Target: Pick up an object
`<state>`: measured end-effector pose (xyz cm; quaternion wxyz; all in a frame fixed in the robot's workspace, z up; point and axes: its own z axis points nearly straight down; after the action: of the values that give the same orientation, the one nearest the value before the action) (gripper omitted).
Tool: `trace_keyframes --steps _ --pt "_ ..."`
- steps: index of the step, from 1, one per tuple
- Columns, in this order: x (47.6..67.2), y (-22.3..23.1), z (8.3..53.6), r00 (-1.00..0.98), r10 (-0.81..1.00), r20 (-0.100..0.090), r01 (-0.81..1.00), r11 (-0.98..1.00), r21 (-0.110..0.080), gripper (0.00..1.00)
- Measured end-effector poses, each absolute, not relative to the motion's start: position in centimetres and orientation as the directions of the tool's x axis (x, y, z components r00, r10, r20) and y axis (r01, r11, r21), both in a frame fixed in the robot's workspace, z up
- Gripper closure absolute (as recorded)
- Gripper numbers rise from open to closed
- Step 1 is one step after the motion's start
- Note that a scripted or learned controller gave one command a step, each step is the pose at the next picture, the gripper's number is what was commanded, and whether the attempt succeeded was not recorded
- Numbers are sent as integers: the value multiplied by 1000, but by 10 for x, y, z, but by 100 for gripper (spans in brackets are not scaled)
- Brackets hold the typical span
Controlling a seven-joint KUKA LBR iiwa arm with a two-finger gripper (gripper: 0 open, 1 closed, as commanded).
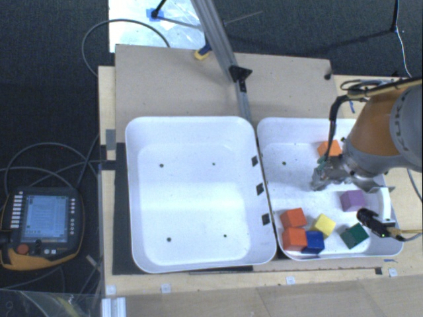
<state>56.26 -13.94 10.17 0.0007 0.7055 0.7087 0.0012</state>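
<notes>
Hovering over right bin, fingers perhaps empty.

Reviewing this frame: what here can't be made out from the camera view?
- End effector: too small and blurred; finger state and any grasp unclear.
- Orange block: partly hidden by the arm.
- Purple block: upper edge covered by the wrist.
- Arm: cut off at the right edge.

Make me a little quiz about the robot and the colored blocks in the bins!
1. True or false: the yellow block lies in the left bin.
2. Which block sits closest to the gripper? A) green block B) orange block C) blue block
3. What color is the block near the right bin wall beside the arm?

Key: 1 false; 2 B; 3 purple.
</notes>
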Motion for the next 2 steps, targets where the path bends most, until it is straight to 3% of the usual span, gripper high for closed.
trace_keyframes --steps 2 --pt "558 -142 229 -5 1000 -3 1000 5 9 100"
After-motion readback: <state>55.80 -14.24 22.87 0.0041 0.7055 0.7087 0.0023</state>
